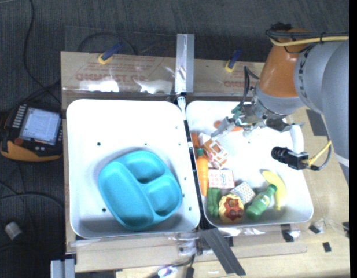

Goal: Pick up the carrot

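1. From my remote station, I find the carrot [202,175] lying lengthwise against the left wall of the right bin [300,155], just beside the divider to the left bin [80,155].
2. Risk: the carrot is pressed to the wall, so one finger has little room to descend on that side. A slightly offset descent could strike the rim or push the carrot flat instead of straddling it.
3. Risk: a patterned box [216,152] touches its upper end and a pink packet [221,179] sits just to its right. A closing grasp could catch either of these instead.
4. The gripper [243,120] hangs over the upper part of the right bin, well apart from the carrot. I cannot tell from this view whether it is open or closed; nothing is seen held in it.
5. The arm reaches in from the right, orange band above the wrist, tool pointing leftward and down.
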`<state>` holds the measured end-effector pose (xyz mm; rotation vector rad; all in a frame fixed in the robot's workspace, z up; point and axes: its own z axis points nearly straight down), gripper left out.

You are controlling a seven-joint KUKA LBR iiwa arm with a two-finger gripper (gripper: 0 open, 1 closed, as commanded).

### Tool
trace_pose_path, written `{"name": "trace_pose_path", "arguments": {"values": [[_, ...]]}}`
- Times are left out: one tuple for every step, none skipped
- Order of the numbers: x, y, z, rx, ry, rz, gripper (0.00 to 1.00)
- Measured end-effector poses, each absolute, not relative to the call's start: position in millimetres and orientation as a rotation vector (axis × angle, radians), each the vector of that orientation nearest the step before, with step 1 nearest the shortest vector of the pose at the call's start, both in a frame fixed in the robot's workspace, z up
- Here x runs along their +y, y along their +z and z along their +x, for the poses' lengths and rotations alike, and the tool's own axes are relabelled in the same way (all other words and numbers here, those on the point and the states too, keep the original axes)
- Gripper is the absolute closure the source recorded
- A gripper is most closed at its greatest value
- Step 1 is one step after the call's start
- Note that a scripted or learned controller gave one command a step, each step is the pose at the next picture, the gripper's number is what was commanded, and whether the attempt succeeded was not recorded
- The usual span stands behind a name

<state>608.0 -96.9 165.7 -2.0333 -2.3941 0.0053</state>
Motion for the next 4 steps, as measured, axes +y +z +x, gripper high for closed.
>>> {"name": "trace_pose_path", "arguments": {"values": [[-136.1, 157.6, 668.2, -2.418, 0.005, -2.006, 0.0], [-103.5, 88.5, 670.9, -2.391, 0.0, -2.055, 0.0], [-60.4, 183.3, 668.5, -2.474, 0.006, -1.939, 0.0], [-60.5, 191.1, 668.7, -2.476, 0.014, -1.938, 1.0]]}}
